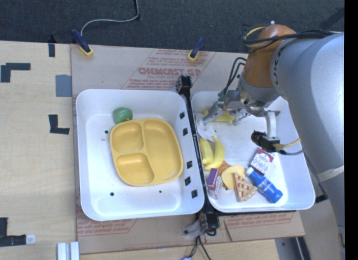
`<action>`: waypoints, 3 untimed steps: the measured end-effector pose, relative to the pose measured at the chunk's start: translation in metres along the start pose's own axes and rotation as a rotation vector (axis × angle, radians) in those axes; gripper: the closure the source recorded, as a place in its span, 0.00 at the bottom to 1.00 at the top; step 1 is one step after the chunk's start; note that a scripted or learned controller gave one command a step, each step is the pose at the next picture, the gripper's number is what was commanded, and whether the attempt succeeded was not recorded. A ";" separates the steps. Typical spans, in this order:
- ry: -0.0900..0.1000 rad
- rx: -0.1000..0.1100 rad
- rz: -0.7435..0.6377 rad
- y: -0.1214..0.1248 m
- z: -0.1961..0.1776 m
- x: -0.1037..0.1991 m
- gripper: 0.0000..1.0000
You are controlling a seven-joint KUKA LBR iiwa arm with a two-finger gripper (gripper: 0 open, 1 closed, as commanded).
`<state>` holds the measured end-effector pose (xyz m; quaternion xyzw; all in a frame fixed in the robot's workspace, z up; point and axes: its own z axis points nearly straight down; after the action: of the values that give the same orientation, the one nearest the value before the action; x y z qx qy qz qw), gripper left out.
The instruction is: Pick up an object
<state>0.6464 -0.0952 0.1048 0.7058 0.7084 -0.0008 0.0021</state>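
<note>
End effector low in the right bin's upper-left corner, no object seen in its grip.

Camera view: the arm (313, 85) reaches in from the right and the end effector (224, 112) sits over the right bin (296, 194), beside a small yellow item (225, 118); whether its fingers are apart or together I cannot tell, since the wrist hides them. Candidate objects lie lower in that bin: a banana (211, 151), a pizza slice toy (241, 186), a blue bottle (264, 186), a small red-and-white carton (260, 160) and a purple box (212, 178). The left bin (89, 158) carries 1 yellow divided plate (146, 150) and 1 green item (122, 114). Risk, as I judge it: so near the divider wall (191, 136), a finger could strike the wall or close on nothing, and the crowded pile could be nudged aside.
</note>
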 end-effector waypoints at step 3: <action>0.001 0.008 0.002 0.021 0.019 -0.006 0.00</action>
<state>0.6676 -0.1008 0.0862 0.7066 0.7076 -0.0031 -0.0009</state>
